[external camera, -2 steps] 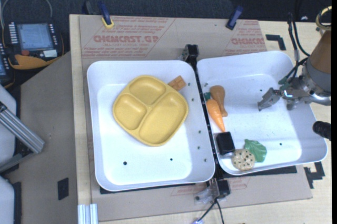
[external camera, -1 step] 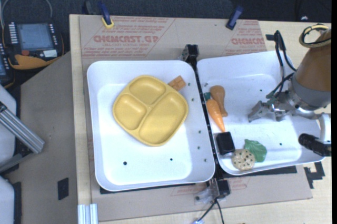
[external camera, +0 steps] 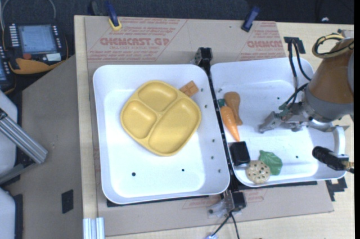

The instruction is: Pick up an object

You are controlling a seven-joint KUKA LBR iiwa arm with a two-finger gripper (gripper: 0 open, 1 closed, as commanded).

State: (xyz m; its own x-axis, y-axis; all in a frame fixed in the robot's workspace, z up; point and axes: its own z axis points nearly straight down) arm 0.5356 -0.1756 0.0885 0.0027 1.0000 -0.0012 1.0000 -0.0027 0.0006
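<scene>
My gripper (external camera: 265,126) hangs over the middle of the right bin (external camera: 264,77), fingers pointing left, with nothing seen between them. To its left lie an orange carrot (external camera: 229,123) and a tan piece (external camera: 232,102) beside it. A black block (external camera: 239,153) sits at the bin's front left. A round cookie-like piece (external camera: 257,171) and a green leafy piece (external camera: 272,161) lie near the front wall, below the gripper.
The left bin (external camera: 112,165) holds a yellow divided plate (external camera: 161,117) with a small orange-brown block (external camera: 188,88) at its far edge. The arm's orange band (external camera: 332,77) stands over the right bin's right side. Cables hang near the back right corner.
</scene>
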